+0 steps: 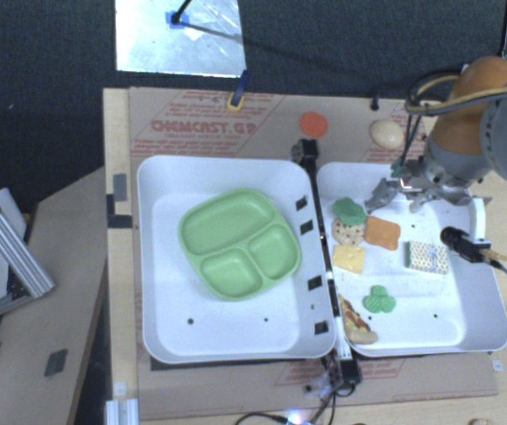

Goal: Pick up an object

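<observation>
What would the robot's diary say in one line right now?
arm: over right white bin | gripper: above far edge, near green toy | held: nothing seen | left bin: green divided plate

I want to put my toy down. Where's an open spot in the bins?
Left bin: bare floor in front of the green plate. Right bin: bare front right, past the green clover piece. Crowded around the orange square, under the gripper.

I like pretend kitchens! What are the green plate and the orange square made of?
The green plate looks like smooth matte plastic: one even colour, moulded compartments. The orange square seems toy-food plastic or foam; its flat surface looks dull, too small to tell.
</observation>
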`<state>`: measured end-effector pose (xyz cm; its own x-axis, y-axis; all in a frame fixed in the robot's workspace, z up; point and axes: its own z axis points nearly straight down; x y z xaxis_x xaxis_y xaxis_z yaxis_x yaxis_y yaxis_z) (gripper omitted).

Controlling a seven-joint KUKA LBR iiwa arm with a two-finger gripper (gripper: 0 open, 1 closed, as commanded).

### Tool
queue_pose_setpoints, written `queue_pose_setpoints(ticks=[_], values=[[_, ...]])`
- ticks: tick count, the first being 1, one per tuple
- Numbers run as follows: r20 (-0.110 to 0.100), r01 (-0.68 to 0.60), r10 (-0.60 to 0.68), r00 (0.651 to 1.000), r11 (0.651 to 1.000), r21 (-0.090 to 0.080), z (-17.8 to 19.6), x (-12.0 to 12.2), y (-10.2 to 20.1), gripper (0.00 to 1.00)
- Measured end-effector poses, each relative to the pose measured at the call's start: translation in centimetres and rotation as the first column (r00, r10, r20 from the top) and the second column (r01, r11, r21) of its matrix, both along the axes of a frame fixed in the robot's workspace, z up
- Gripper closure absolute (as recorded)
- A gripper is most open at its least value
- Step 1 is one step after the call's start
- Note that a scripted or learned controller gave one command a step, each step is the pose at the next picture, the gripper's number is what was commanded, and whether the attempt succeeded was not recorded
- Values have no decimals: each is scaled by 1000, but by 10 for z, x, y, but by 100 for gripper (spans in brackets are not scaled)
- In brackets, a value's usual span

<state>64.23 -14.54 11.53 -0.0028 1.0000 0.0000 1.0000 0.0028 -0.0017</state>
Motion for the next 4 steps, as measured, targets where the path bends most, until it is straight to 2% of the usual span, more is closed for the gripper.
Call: queue_pose_setpoints(ticks=[1, 2, 4], values=[[6, 0, 0, 1000, 1000, -1, -29, 2, 0, 0], [11, -2, 2, 1000, 1000, -2, -17, 3, 0, 100], [9, -1, 1, 1000, 1000, -2, 77, 9, -12, 100]])
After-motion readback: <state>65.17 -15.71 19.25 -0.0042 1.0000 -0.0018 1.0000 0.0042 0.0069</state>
